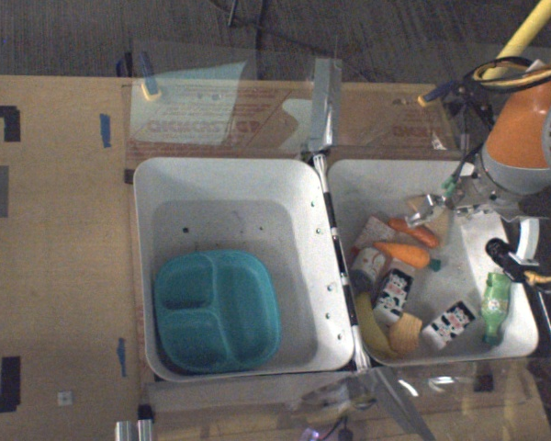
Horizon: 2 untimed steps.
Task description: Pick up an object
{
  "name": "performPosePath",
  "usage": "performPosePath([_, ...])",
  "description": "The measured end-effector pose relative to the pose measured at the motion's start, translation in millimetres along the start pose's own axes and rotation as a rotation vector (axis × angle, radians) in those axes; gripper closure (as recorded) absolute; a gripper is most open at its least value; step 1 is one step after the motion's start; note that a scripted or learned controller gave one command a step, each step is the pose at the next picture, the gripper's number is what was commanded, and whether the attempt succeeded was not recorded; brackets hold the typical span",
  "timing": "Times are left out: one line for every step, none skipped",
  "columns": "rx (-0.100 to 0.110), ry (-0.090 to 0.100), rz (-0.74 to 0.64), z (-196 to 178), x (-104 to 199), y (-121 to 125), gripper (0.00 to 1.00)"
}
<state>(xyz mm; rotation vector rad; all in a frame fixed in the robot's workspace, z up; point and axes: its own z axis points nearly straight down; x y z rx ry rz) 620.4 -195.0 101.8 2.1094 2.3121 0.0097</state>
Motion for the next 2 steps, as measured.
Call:
performPosePath([0.004,-0.001,-0.096,12.7,27.2,-24.8,0.0])
performPosePath([0.007,0.001,-0.059,12.7,25.0,-15.1,0.0])
